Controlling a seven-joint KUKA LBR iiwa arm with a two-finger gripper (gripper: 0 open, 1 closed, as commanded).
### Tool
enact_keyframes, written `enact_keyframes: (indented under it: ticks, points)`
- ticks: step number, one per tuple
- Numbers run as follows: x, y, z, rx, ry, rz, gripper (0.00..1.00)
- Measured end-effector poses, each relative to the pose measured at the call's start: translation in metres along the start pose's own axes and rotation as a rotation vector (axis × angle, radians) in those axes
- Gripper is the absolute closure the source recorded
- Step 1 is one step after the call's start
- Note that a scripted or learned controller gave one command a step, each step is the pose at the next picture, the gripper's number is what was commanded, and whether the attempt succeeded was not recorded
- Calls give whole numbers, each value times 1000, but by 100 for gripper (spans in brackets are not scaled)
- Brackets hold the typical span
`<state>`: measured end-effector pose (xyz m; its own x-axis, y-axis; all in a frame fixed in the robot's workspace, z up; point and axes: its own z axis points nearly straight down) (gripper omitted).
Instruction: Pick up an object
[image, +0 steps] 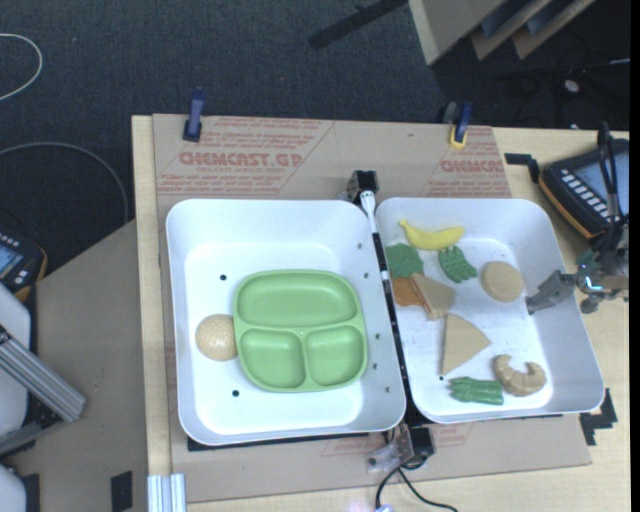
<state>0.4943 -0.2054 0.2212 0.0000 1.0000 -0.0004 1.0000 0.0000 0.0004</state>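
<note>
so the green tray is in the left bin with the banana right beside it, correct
Not quite. The green tray is in the left bin, but beside it lies a tan bun. The banana is in the right bin, as the camera view shows.

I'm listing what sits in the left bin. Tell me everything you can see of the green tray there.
The green tray is pale green, smooth and plastic-looking, a rounded rectangle with three compartments: one wide across the top, two smaller below. It holds nothing and lies flat on the floor of the left bin, about centred. A round tan bun rests against its left edge; nothing else touches it.
</note>
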Motion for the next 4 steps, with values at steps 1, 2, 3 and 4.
enact_keyframes:
  ticks: [1,2,3,4]
  points:
    - [0,1,-11,-4,-2,-1,100]
    - [63,-16,27,7,6,-5,100]
    - [144,-15,37,5,5,-8,100]
    - [209,-13,-79,-13,3,-9,100]
